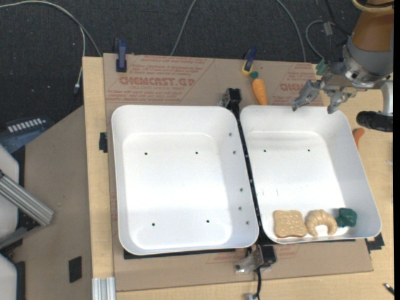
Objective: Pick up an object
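Three small objects lie along the near edge of the right bin (pixel 350 142): a tan square cracker (pixel 289 224), a pale croissant (pixel 321 222) and a dark green block (pixel 347 217). My gripper (pixel 319 100) hangs at the far right, above the bin's back rim, far from all three. Its two fingers are spread apart with nothing between them, so it is open. The orange-banded wrist rises out of the top right corner.
The left bin (pixel 125 130) sits beside the right one on a cardboard sheet. An orange carrot-shaped toy (pixel 259 91) lies on the cardboard behind the bins. Blue clamps (pixel 120 53) hold the board's far edge. Cables loop over the dark floor behind.
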Motion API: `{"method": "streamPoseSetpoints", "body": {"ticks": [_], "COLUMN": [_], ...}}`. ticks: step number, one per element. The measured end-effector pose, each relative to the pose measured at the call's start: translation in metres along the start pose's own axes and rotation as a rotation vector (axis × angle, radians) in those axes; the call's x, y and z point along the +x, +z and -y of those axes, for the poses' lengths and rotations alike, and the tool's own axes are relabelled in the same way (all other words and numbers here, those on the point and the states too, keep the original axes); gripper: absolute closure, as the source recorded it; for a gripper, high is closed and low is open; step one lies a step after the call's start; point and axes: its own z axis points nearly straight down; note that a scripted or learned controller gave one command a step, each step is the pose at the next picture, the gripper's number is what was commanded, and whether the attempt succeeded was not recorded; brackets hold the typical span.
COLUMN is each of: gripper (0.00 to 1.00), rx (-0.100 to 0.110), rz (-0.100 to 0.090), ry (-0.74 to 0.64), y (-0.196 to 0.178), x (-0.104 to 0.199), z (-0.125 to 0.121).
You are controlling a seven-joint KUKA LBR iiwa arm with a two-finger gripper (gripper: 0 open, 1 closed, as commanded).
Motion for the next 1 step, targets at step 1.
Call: {"method": "streamPoseSetpoints", "body": {"ticks": [1], "gripper": [0.00], "rx": [0.005], "rz": [-0.001], "ry": [0.003], "y": [0.0608], "x": [-0.0315], "z": [0.0120]}}
